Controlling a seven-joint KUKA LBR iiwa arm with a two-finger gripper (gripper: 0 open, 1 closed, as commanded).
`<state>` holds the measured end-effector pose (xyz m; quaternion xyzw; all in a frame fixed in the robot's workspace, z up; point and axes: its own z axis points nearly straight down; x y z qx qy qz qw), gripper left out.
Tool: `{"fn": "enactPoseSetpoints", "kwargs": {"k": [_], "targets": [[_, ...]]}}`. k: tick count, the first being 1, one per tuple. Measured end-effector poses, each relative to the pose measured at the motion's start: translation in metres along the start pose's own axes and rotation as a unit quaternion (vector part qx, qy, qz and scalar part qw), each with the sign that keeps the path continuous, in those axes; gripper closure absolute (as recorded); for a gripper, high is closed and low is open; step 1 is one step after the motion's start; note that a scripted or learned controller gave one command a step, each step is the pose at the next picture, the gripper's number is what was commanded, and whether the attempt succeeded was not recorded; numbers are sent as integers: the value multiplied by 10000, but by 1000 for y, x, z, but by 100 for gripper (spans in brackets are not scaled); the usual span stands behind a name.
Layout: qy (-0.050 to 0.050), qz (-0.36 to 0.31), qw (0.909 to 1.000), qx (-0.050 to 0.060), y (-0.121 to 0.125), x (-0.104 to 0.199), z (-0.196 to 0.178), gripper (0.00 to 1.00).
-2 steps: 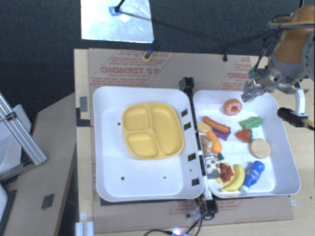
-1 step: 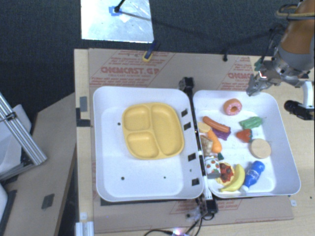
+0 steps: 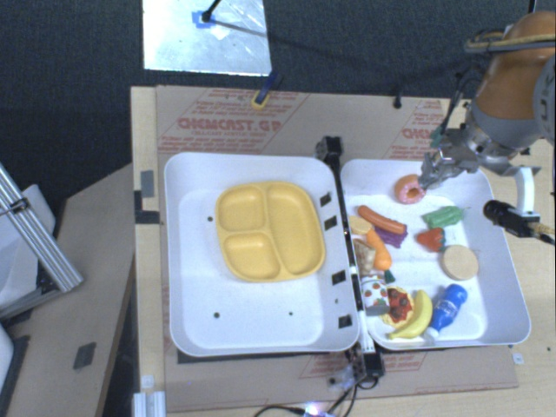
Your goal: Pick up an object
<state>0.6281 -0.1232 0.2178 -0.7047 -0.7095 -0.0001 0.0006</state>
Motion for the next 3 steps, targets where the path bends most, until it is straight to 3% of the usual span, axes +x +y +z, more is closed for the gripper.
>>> {"fn": "enactPoseSetpoints", "kwargs": {"k": [1, 2, 3], "targets": [[4, -2, 10000, 5, -40, 39, 6, 100], [2, -3, 10000, -8, -63, 63, -11, 100], [-4, 19, 10000, -17, -55, 59, -13, 100]]}}
